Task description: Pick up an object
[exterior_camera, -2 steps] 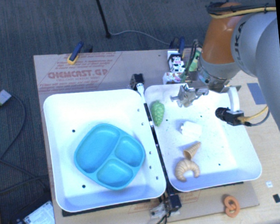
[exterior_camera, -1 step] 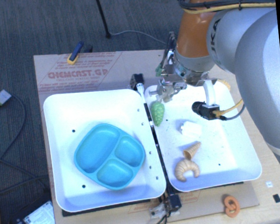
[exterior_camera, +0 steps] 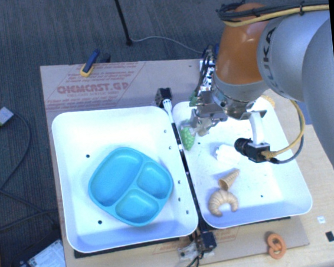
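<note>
The pincer (exterior_camera: 203, 120) hung low over the right bin (exterior_camera: 293, 202), at its upper left corner, close to the wall where the two bins met. Its fingers were too dark and too small to read against the wrist, so I could not tell if they were apart or together, and nothing was visible between them.

Just beside the pincer, a little below it and to its left, lay a small green object (exterior_camera: 187, 136). It was the nearest thing to take. It rested against the left wall of the right bin, maybe touching it. I judged that it was a light toy of plastic or rubber, somewhat bumpy, not fragile. The wall so near would probably leave little room for one finger, so a hold across its short width, along the wall, looked safer to me.

Further below the pincer and to its right lay a small white piece (exterior_camera: 222, 151), and beyond that an ice cream cone (exterior_camera: 230, 178) and a croissant (exterior_camera: 223, 201), near each other. They looked like light, stiff toys. The croissant was curved and smooth, so it could slip; its thick middle seemed the best place to hold.

Well to the left of the pincer, in the left bin (exterior_camera: 70, 170), lay a blue divided plate (exterior_camera: 131, 185). It was wide and flat, hard for such a pincer except at the rim.
</note>
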`<state>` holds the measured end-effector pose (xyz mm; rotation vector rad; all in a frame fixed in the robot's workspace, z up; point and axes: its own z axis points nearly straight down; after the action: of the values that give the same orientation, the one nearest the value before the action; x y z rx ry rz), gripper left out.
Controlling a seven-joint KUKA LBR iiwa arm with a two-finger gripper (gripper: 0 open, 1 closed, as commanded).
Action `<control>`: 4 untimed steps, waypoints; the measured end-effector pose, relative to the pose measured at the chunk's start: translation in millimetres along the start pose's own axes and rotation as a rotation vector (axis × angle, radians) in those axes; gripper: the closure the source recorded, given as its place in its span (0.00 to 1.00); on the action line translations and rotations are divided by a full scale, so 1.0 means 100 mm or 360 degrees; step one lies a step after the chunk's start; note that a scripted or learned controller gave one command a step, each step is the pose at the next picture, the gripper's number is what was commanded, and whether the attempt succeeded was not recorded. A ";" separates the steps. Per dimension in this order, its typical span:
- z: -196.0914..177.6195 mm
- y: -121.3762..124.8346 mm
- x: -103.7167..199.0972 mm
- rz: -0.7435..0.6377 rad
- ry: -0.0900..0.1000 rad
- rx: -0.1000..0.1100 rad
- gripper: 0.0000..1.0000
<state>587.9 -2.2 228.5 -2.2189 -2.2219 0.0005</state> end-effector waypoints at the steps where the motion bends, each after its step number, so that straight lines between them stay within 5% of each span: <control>1: -0.20 -0.51 0.38 -0.0001 0.0000 0.0001 1.00; 3: -0.12 -1.04 0.93 0.0000 -0.0002 0.0002 1.00; 4: 0.19 -1.05 1.64 -0.0002 -0.0002 0.0004 1.00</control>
<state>482.7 161.5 209.6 -2.2166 -2.2227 0.0050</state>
